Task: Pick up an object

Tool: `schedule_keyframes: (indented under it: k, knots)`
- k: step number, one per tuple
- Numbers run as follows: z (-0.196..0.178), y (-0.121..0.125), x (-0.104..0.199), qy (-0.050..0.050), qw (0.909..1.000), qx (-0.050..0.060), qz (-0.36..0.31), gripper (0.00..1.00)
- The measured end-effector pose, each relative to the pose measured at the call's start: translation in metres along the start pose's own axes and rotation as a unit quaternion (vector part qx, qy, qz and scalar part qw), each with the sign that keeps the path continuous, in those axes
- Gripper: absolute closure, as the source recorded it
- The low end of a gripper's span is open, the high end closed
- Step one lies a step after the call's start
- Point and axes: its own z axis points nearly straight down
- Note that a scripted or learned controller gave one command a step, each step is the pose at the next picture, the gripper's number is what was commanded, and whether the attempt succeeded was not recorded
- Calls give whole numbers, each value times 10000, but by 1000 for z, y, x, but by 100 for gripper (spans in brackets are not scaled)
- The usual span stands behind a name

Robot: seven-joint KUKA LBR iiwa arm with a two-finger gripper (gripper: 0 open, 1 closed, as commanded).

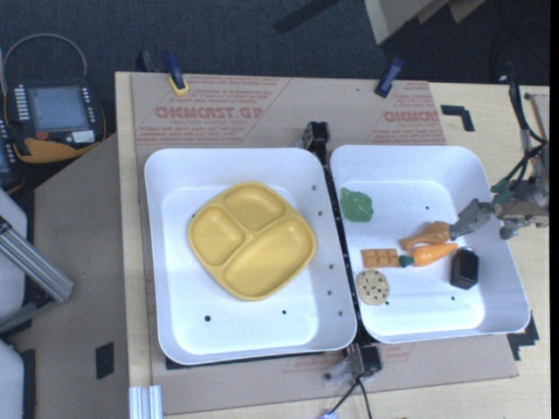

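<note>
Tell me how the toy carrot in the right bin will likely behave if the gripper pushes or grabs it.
The carrot is long and rounded, so a sideways push would probably roll it. Its tapered, smooth-looking body may slip out of a pinch near the tip. It lies against a brown food piece, close to the gripper, so that would likely shift too.

A pale wooden bench is seen from above, set against dark blue-grey carpet. The benchtop is covered by a brown cardboard sheet printed with red lettering and held at its far edge by a yellow-tipped clamp and a blue clamp. At the left, a handheld control pendant with a lit screen is looped by a cable. An aluminium rail is angled across the lower left corner.
</note>
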Motion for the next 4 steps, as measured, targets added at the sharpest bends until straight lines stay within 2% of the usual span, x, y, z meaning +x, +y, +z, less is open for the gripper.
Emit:
schedule_keyframes:
  k: [1,2,3,4]
  knots:
    - [-5,2,0,-14,10000,-52,-17,0]
    - [57,-4,-2,2,10000,-12,-10,0]
    - [117,-3,-7,-5,10000,-31,-12,0]
    - [159,1,-13,-69,9999,-123,8,0]
